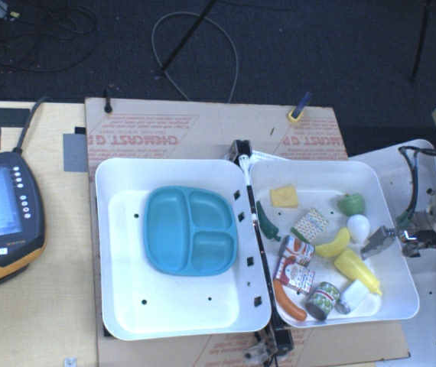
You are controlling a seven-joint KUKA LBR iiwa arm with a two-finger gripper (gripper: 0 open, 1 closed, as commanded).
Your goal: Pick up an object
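Note:
The right bin (pixel 390 205) holds several small objects. Among them are a yellow sponge-like block (pixel 284 197), a green fruit (pixel 351 203), a white egg (pixel 358 225), a patterned box (pixel 310 225), a banana (pixel 334 244), a yellow bottle (pixel 358 272), a red carton (pixel 294 270), a can (pixel 323 300) and a sausage (pixel 290 304). My gripper (pixel 379 242) sits low at the bin's right side, just right of the egg and above the yellow bottle. Nothing is visibly held in it.
The left bin (pixel 118 281) carries a blue divided plate (pixel 191 230). A tablet-like pendant (pixel 0 212) lies on the bench at far left. Cables (pixel 413 197) hang by the arm at the right edge. A dark green item (pixel 266 222) lies by the divider between the bins.

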